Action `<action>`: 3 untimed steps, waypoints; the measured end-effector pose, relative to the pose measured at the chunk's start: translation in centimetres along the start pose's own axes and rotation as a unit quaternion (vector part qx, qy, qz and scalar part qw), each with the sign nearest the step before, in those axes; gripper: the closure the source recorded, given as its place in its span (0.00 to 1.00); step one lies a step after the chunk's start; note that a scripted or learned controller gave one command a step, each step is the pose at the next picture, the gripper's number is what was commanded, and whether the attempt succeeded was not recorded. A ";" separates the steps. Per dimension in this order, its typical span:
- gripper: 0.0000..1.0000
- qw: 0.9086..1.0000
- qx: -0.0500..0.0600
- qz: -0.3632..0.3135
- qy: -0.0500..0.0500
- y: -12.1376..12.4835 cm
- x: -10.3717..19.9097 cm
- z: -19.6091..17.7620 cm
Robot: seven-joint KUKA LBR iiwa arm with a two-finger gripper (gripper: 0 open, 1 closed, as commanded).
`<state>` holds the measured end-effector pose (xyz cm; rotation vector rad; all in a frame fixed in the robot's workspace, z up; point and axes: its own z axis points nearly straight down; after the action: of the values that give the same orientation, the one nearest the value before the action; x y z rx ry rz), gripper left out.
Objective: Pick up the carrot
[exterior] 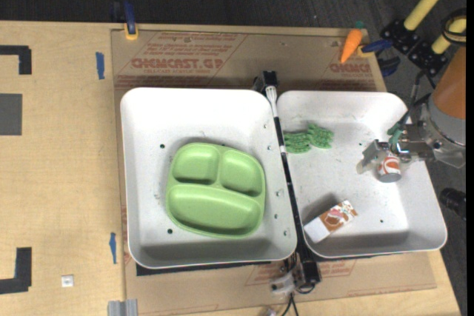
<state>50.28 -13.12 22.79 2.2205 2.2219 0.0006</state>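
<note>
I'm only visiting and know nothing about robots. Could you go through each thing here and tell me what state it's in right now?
carrot: lying on the board behind the right bin, outside it, untouched.
gripper: low over the right bin's right side, at a small can.
small can: in the right bin, under the gripper.
green plate: flat in the left bin.
green leafy toy: lying in the right bin.
small carton: on its side in the right bin.

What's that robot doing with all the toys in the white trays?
The robot arm reaches in from the right, and its gripper is low in the right tray, by a small round can. It is meant to pick up the carrot, which lies outside the trays on the cardboard behind them. A green leafy toy and a little box share that tray. The left tray holds a green divided plate.
</note>
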 end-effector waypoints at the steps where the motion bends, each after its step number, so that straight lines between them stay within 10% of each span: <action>1: 0.00 0.996 0.001 -0.084 0.001 -2.4 9.4 4.4; 2: 0.00 0.999 0.000 -0.040 0.000 -2.3 1.5 -1.3; 3: 0.00 0.993 0.001 0.118 0.001 -2.4 -3.1 7.1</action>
<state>47.90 -16.22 15.72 2.4694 1.9468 -0.0009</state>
